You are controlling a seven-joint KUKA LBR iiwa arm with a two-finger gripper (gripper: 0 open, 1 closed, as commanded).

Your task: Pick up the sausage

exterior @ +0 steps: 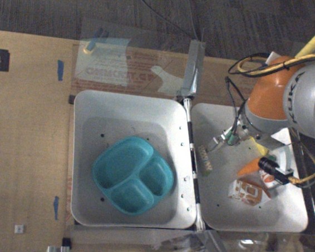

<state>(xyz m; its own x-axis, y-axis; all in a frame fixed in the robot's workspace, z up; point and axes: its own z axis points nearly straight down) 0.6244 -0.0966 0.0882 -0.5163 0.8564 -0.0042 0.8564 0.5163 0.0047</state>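
Two white bins side by side on bench. Sausage (205, 159) lying in right bin (282, 217), near left wall. Claw (223, 141) just beside it; grip state undeterminable.

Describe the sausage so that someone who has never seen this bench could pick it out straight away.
Of the two white bins, take the right bin, the one the grey and orange arm hangs over. The sausage lies near that bin's left wall, close to the divider between the bins. It is a small brownish stick, unlike the orange piece and the white and orange packet further right.
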